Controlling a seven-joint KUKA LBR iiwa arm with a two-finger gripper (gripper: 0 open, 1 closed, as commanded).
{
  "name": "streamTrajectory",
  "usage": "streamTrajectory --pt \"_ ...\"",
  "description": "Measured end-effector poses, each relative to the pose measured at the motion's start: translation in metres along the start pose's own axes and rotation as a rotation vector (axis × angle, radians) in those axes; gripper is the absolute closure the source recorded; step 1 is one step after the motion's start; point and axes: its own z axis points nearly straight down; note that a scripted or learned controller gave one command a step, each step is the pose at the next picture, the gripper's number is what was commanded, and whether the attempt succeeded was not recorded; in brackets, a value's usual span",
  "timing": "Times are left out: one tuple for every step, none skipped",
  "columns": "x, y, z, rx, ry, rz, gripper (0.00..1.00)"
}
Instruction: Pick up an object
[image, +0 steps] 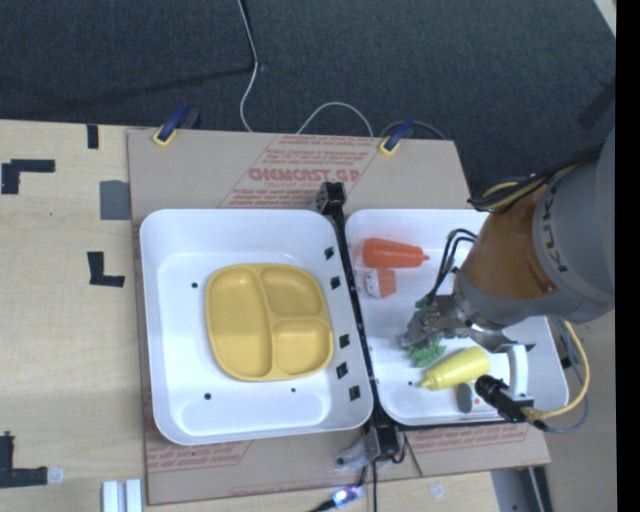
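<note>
Overhead view: my pincer is low in the right bin, directly over a green item; whether it grips anything I cannot tell. A yellow bottle lies just beside the green item, toward the near wall. An orange carrot lies near the far wall. The left bin holds a yellow divided plate.

This looks like a robotics lab. Two shallow white bins sit side by side on a printed cardboard sheet clamped at twelve o'clock by blue-and-yellow clips. A white cable trails over dark carpet, black tape marks dot the bench at nine o'clock, and an industrial arm enters at three o'clock.
</note>
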Motion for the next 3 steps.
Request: streamTrajectory --pt "-0.001 0.003 -0.042 0.008 0.003 0.0 1.0" --pt "0.009 0.007 -0.095 0.008 0.003 -0.001 1.0" --pt "0.009 0.007 -0.132 0.008 0.003 0.0 1.0"
